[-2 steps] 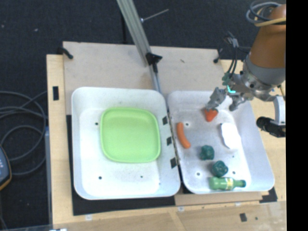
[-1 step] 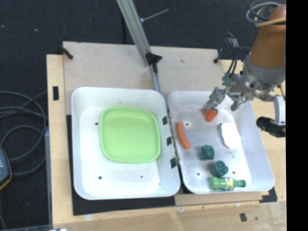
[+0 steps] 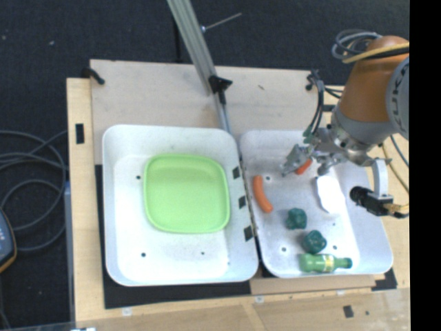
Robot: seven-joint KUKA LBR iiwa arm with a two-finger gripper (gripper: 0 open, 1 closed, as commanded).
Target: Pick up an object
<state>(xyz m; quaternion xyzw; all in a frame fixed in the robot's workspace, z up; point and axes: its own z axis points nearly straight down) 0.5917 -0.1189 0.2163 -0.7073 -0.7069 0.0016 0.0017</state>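
My gripper (image 3: pixel 299 164) hangs over the upper middle of the right bin (image 3: pixel 372 243), its fingers pointing down and to the left. A small orange-red piece (image 3: pixel 304 167) sits pinched between the fingertips, lifted off the bin floor. Below and to the left, an orange sausage-shaped thing (image 3: pixel 262 193) lies near the bin's left wall. A white oblong object (image 3: pixel 329 193) rests just right of the gripper. Two dark green lumps (image 3: pixel 296 218) (image 3: pixel 313 241) and a green bottle (image 3: pixel 324 261) on its side lie toward the bin's front.
A light green square plate (image 3: pixel 186 193) lies in the left bin (image 3: pixel 120 254). A grey metal pole (image 3: pixel 196 40) slants in from the top to the gap between the bins. Cables lie on the dark floor at left.
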